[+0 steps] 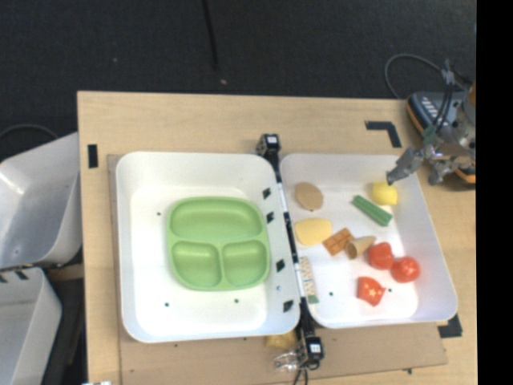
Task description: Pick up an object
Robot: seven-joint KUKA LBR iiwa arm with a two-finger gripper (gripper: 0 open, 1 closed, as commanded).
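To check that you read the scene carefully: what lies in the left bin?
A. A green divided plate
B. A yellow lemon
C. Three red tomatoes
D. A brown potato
A: the green divided plate sits alone in the left bin, while the red, yellow and brown food items all lie in the right bin.

A pale wooden counter spreads left of and below the pincer, with black corner marks on it. Dark carpeted floor lies beyond it, crossed by 1 thin black cable. White plastic containers sit far left of the pincer.
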